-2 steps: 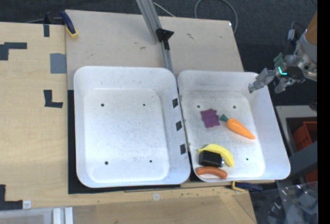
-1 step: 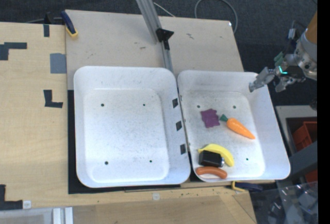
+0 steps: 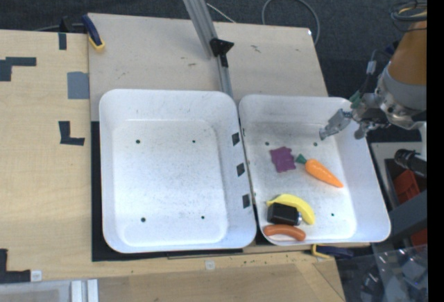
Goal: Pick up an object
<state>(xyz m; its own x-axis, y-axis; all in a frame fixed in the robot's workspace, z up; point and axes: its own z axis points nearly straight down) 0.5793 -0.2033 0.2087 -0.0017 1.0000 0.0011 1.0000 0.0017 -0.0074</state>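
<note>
My gripper (image 3: 345,126) hangs over the far right corner of the right bin (image 3: 361,224), fingers spread open with nothing between them. In that bin lie a purple piece (image 3: 282,159), an orange carrot (image 3: 322,171) just right of it, a yellow banana (image 3: 298,206) with a black block (image 3: 282,213) against it, and a red sausage (image 3: 284,232) at the near rim. The carrot is the closest item, a short way below and left of the fingers.
The left bin (image 3: 111,155) sits beside the right one. A slanted metal pole (image 3: 201,12) rises behind the bins' shared edge. A blue and yellow clamp (image 3: 93,32) sits on the bench's far left corner.
</note>
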